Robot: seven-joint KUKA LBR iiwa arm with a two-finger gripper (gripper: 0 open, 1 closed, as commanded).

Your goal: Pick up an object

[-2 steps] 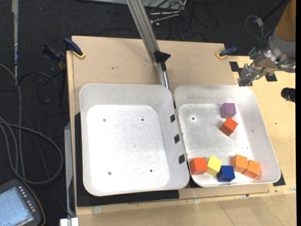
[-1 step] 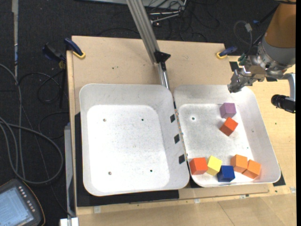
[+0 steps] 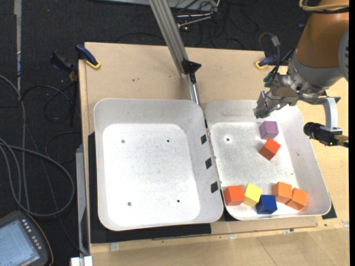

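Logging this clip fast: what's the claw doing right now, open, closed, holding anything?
Claw: cannot be told whether open or closed; it sits above the purple block in the right bin, nothing visibly held.

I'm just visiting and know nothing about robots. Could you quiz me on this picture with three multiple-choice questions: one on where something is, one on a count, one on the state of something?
1. Where is the purple block?
A. left bin
B. right bin
C. on the bench

2. How many blocks lie in the right bin?
A. four
B. seven
C. ten

3. What is in the left bin?
A. no blocks
B. one yellow block
C. all blocks

Answers:
1 B, it lies in the right bin, just below the gripper.
2 B: purple, four orange, yellow, blue.
3 A, just its bare white floor.
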